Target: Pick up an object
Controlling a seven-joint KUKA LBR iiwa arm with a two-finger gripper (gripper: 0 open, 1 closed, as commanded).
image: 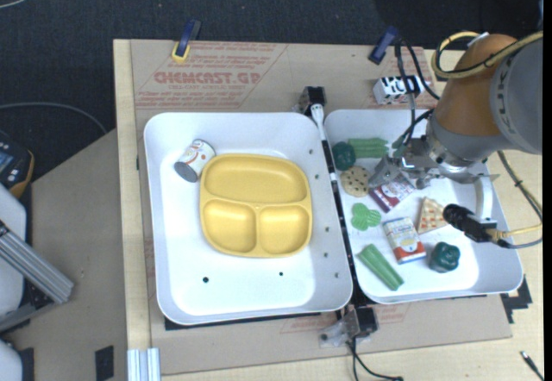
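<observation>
Pincer hovers low in the right bin, fingers spread, over the red packet; packet's long axis slants up-right, just beside the round cookie

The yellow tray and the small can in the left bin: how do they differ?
The yellow tray is far larger than the can and fills the middle of the left bin; the can sits by the tray's upper left corner. The tray lies flat, open side up, showing three compartments; the can lies tipped on its side. The tray is plain yellow; the can is pale with a grey end. Both rest in the same bin.
</observation>
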